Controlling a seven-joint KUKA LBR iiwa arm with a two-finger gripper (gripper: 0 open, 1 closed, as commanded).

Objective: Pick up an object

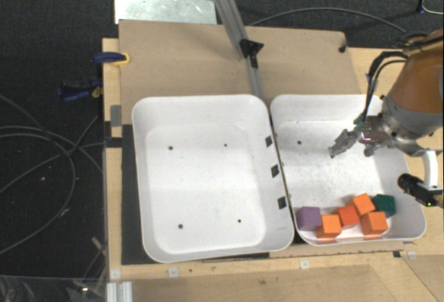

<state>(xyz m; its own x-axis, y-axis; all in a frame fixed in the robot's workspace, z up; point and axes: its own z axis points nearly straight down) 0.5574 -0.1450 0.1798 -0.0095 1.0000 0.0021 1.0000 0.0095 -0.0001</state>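
Observation:
Several small blocks lie bunched along the near edge of the right bin (pixel 305 120): a purple block (pixel 309 216), several orange blocks (pixel 348 214) and a dark green block (pixel 386 205). My gripper (pixel 355 146) hangs over the middle right of that bin, well behind the blocks and apart from them. It is open, with nothing between its fingers (pixel 339 144). The arm's orange band (pixel 420 89) shows above the wrist at the right edge.
The left bin (pixel 149 120) sits beside the right one, sharing a rim with black clips (pixel 275 170). A slanted metal pole (pixel 229 9) rises behind the bins. Cables run near the arm, and clamps sit at the bench's left edge.

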